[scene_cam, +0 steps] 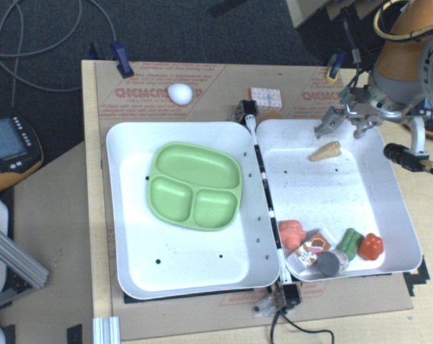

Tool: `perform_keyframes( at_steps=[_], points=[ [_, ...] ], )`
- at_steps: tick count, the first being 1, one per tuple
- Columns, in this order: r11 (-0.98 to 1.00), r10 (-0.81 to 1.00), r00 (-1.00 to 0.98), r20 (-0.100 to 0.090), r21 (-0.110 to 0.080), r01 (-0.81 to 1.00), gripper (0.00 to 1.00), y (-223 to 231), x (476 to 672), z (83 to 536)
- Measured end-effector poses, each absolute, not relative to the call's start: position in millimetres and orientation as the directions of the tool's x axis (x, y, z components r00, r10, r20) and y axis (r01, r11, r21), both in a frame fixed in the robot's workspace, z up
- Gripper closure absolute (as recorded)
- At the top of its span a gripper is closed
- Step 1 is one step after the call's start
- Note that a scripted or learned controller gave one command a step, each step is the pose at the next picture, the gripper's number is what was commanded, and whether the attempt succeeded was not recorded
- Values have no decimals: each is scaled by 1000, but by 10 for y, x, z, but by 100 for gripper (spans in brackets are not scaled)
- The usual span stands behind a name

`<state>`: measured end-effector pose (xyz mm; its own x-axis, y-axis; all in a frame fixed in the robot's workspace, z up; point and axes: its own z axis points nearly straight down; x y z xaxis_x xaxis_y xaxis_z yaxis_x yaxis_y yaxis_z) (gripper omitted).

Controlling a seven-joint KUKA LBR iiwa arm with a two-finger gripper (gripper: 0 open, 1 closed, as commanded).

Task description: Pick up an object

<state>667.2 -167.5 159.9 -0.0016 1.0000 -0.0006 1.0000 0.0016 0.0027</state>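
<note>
My gripper (345, 126) hangs over the far edge of the right bin (388, 192), its two fingers spread apart with nothing between them: open. Just in front of it and slightly left, a tan wedge-shaped piece (325, 151) lies on the bin floor, apart from the fingers. Clustered at the near end of the same bin are a pink-orange lump (292, 233), a small printed packet (314, 249), a grey cylinder (330, 263), a green piece (350, 240) and a red pepper (372, 246).
The left bin (130, 192) holds a green divided plate (195, 185). Behind the bins on the bench lie a white egg (179, 93) and a small checked box (266, 97). Blue clamps (120, 58) grip the far edge of the board.
</note>
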Motion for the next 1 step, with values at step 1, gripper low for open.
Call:
perform_keyframes(
  at_steps=[1],
  points=[
    [-1, 1000, 1, -1, -2, 1000, 0, -2215, 6467, 1521]
  ],
)
